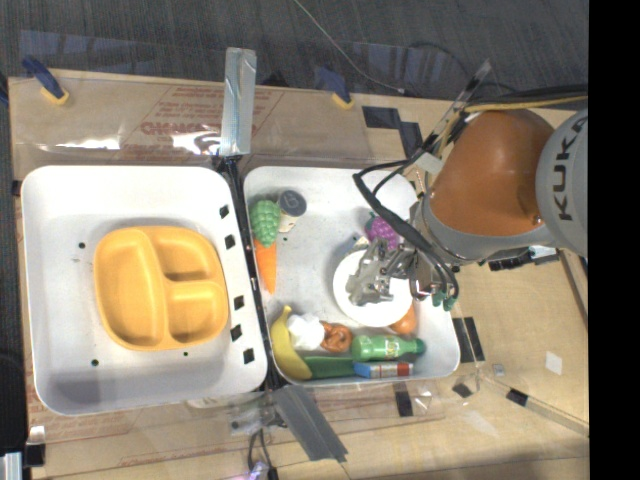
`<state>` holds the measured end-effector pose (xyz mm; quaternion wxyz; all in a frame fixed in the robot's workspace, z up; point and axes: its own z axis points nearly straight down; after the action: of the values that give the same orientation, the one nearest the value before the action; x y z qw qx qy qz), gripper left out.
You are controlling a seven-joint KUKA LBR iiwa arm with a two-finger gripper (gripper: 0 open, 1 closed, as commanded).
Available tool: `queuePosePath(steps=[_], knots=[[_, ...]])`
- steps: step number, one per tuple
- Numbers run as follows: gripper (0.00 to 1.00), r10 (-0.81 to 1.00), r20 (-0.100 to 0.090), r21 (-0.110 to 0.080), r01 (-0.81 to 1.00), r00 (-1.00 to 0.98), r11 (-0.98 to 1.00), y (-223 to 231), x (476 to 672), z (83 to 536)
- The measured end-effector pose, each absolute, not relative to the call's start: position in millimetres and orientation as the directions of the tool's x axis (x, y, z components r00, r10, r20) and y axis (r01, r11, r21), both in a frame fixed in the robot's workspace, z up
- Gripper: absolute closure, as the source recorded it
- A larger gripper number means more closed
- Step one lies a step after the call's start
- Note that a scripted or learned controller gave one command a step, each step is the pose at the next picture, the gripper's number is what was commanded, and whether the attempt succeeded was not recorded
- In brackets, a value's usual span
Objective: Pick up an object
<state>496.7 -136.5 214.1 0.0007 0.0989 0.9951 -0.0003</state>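
Observation:
My gripper (366, 286) hangs low in the right bin (320, 190), right over a small white plate (352, 308). Purple toy grapes (381, 230) lie just behind the gripper, close to the wrist. A toy carrot (266, 265) with a green leafy top (264, 219) lies along the bin's left wall. Along the front wall sit a yellow banana (282, 353), a green bottle (378, 348), a brown pretzel-like piece (337, 339) and a red and blue marker (381, 370). An orange piece (405, 321) peeks out beside the plate.
The left bin (60, 198) holds a yellow divided tray (160, 286). A small dark round disc (291, 202) lies at the back of the right bin. Black cables (375, 183) loop from the wrist over the bin's back right corner.

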Motion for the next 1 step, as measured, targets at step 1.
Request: queuePosePath(steps=[1], knots=[[1.00, -0.385, 0.002, 0.001, -0.385, -0.923, 0.923, -150.2, 477.1, 143.1]])
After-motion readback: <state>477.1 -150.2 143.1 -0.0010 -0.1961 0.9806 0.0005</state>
